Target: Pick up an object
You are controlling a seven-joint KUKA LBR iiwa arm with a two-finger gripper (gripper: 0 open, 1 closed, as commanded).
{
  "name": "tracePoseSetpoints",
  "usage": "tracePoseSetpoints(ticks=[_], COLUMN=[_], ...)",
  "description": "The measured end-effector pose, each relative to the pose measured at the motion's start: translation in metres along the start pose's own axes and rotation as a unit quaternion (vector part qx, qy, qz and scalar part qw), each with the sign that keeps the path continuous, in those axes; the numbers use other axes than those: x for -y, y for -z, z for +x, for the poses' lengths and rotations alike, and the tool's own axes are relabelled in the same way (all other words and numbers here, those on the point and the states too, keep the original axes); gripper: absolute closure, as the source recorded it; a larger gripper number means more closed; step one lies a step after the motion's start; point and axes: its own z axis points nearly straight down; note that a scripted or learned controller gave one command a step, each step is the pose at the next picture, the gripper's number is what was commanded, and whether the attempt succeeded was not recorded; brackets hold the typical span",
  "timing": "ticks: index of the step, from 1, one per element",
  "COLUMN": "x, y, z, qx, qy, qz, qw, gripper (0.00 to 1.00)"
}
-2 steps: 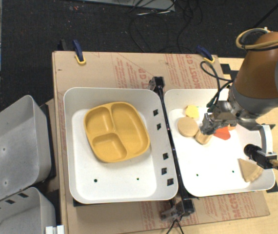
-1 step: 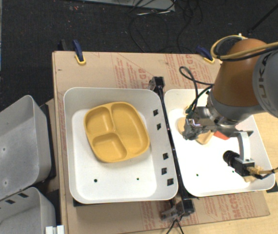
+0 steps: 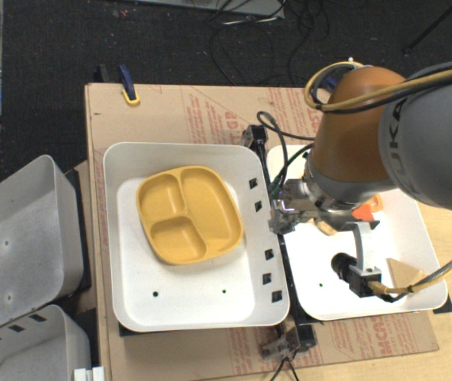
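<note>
A yellow divided plate (image 3: 188, 213) lies in the left white bin (image 3: 186, 304), toward its upper middle. My arm hangs over the right white bin (image 3: 313, 304), and its orange and grey wrist covers much of that bin. The gripper (image 3: 289, 211) is low at the right bin's left wall, beside the divider between the bins. A small orange object (image 3: 366, 209) and a pale tan piece (image 3: 325, 228) peek out from under the wrist. A tan wedge-shaped object (image 3: 405, 273) lies near the right bin's lower right corner.
Two spare white tubs (image 3: 16, 228) stand off the bench at the left. A blue and yellow clamp (image 3: 128, 86) sits at the bench's far left corner. Cables (image 3: 270, 145) run along the bins' divider.
</note>
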Motion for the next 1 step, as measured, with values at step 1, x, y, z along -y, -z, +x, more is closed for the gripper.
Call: tracePoseSetpoints(ticks=[1], x=[0.0144], y=[-0.0052], z=[0.0501], qx=[0.001], qy=[0.0], qz=[0.001], qw=[1.0], gripper=[1.0])
